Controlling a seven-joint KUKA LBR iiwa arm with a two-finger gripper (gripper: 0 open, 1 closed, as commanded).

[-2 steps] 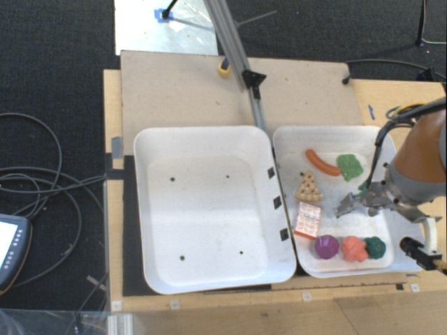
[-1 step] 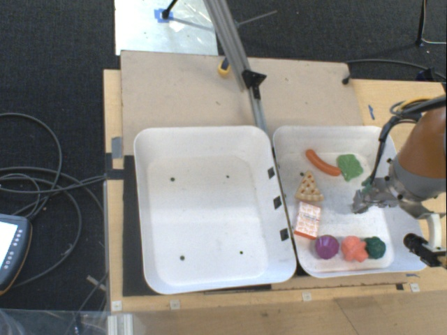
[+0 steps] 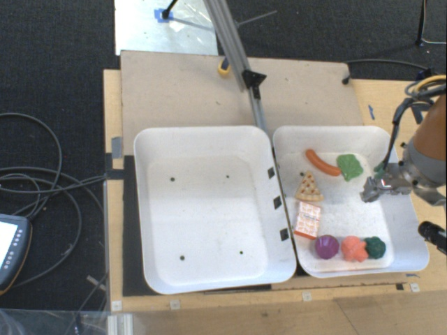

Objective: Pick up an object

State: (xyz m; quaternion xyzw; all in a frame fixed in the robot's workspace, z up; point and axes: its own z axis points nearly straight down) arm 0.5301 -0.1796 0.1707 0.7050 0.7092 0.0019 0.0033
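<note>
We see a light wooden bench [image 3: 209, 93] topped by a brown board, we see two shallow white bins side by side on it, the left bin [image 3: 150, 208], the right bin [image 3: 405, 246], edges touching at the middle.

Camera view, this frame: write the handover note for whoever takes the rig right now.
Gripper: over the right bin, near its right side; nothing visible between the fingers, open or shut unclear.
Right bin holds: sausage, green leafy piece, pizza slice, pink wafer, purple ball, orange piece, dark green piece.
Left bin: no toys in it.
Done: nothing lifted yet.
Left: grasp one object and raise it; the green leafy piece lies nearest.
</note>
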